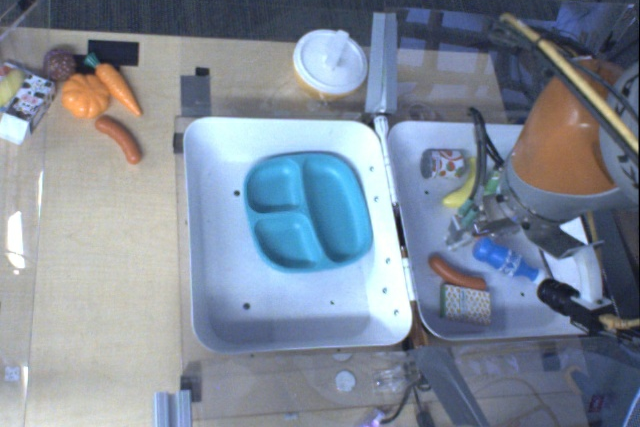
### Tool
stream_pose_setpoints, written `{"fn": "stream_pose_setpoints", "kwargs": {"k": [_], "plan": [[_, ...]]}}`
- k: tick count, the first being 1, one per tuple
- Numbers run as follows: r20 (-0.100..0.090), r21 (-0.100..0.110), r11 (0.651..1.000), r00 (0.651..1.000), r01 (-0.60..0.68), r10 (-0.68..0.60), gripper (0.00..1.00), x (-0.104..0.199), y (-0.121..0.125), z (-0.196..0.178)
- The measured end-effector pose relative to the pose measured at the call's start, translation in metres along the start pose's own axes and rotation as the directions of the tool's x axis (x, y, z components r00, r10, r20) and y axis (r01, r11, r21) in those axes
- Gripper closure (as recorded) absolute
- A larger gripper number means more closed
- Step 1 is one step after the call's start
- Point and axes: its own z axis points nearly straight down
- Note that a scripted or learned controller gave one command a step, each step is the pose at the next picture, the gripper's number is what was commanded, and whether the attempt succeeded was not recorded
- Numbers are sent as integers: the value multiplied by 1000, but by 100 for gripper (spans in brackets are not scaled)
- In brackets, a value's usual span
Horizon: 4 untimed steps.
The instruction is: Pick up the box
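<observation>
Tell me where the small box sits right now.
The small patterned box lies in the right white bin, near its front edge, just below the red-brown sausage and left of the blue plastic bottle.

You've got a chunky grey arm [560,200] here with a big glossy orange band [563,143] just above the wrist. Black cables [480,140] loop off the metal gripper [478,215] end, a yellowish hose [560,55] runs along the top, and a black plug [556,295] hangs underneath.
</observation>
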Motion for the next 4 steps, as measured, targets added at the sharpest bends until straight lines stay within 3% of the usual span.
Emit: {"fn": "stream_pose_setpoints", "kwargs": {"k": [1,2,3,4], "plan": [[1,-1,990,990,143,-143,100,-57,-17,8],[1,-2,924,924,384,-384,100,7,-2,-6],[4,-1,827,827,563,-563,100,-145,-32,-3],[6,-2,740,740,673,-673,100,-125,-5,-5]]}}
